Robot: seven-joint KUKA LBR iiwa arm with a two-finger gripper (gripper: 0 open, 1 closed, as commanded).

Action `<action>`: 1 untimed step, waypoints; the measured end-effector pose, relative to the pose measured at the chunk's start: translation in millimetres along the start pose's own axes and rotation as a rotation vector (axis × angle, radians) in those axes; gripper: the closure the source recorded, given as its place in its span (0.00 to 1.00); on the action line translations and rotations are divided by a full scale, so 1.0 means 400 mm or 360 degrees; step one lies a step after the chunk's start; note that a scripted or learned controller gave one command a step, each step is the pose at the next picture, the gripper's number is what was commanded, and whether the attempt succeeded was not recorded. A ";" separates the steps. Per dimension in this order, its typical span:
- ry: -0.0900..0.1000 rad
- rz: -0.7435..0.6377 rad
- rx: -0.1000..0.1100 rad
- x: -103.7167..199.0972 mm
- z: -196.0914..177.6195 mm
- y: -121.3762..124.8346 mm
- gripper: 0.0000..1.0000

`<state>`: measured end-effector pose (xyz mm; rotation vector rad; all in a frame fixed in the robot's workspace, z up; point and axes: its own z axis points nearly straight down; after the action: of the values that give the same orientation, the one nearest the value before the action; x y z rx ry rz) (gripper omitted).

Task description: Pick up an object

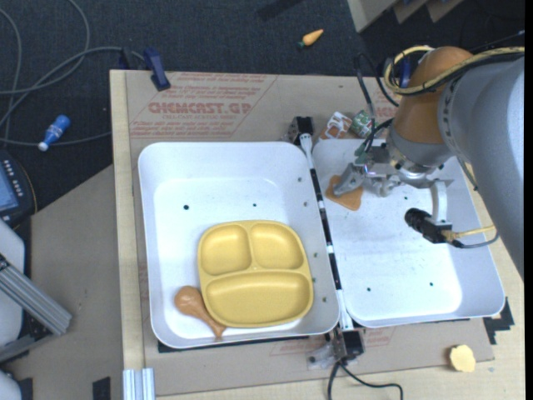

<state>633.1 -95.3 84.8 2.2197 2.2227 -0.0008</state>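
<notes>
A flat orange-brown piece [343,193] lies in the right bin [400,294], near its back left corner and close to the divider. My gripper [372,177] hangs low over the bin just right of that piece, touching or overlapping its upper right edge. The grey arm with its orange band [433,90] comes in from the right above it. In the left bin [166,182] rests a yellow divided plate [253,272]. An orange drumstick-shaped toy [196,305] lies against the plate's lower left side.
A small black part on a yellow cable [425,223] hangs over the right bin's middle. Small colourful items [348,124] sit at that bin's back rim. A yellow chunk [460,357] lies on the bench at front right. A blue clip [156,67] is at back left.
</notes>
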 end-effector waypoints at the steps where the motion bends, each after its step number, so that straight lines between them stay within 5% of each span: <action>1: -0.0001 -0.0002 -0.0007 0.001 -0.028 0.003 1.00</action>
<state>634.2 -94.8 96.0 2.2157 2.2221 0.0032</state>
